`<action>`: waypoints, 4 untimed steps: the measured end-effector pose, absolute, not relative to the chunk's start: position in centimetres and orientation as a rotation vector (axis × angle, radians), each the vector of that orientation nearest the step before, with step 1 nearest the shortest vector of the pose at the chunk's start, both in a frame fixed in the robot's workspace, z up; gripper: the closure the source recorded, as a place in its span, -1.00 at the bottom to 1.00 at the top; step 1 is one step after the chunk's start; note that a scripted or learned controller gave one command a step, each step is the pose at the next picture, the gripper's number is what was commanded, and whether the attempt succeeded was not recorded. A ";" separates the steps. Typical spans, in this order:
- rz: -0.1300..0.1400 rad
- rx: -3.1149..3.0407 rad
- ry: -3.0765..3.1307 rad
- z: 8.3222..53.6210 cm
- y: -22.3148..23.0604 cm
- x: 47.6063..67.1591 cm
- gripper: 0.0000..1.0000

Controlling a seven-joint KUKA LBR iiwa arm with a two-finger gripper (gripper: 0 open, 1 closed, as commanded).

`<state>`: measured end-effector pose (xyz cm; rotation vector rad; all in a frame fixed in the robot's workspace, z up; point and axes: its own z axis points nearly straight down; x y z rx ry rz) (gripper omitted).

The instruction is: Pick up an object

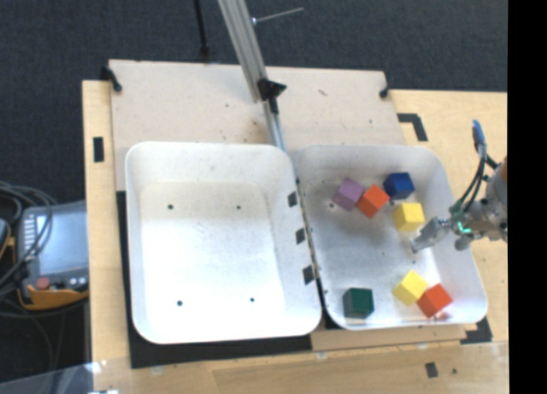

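Note:
The right bin holds several small blocks. A purple block, an orange block and a blue block sit close together near its far side, with a yellow block just right of them. Near the front edge lie a green block, a second yellow block and a red block. My gripper reaches in over the bin's right rim, just right of and below the upper yellow block. Nothing shows in its grasp.
The left bin stands beside the right one, their rims meeting at the centre. A slanted metal rail rises behind the bins. A pendant with cables lies off the bench's left side.

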<state>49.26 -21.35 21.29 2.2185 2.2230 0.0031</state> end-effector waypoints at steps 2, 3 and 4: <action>-0.005 2.228 2.219 11.1 -19.6 49.1 -1.00; -0.002 2.224 2.215 9.8 -19.8 49.2 -1.00; 0.006 2.227 2.207 11.0 -19.8 49.4 1.00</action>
